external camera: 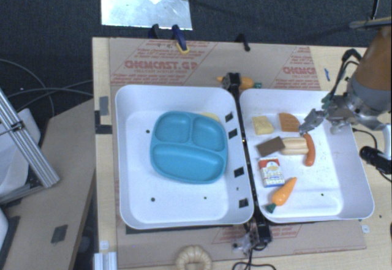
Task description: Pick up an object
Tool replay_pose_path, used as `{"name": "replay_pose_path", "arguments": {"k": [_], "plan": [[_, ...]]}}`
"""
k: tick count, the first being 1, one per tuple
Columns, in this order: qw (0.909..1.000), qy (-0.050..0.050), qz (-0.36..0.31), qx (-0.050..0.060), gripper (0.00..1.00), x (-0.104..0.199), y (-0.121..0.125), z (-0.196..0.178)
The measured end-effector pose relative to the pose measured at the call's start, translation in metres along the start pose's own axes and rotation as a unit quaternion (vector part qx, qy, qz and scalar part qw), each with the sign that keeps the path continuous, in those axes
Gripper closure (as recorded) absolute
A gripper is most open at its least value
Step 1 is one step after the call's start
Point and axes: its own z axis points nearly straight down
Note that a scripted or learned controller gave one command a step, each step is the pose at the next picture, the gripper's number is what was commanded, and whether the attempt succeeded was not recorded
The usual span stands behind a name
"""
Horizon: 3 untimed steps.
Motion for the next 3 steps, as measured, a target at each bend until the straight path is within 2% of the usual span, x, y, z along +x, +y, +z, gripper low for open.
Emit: {"name": "replay_pose_path", "arguments": {"k": [1, 3], "plan": [[1.0000, -0.001, -0.001, -0.006, 0.00, 0.000, 0.003, -0.007], [1.0000, 0.000, 0.000, -0.005, 0.00, 0.008, -0.003, 0.080]]}}
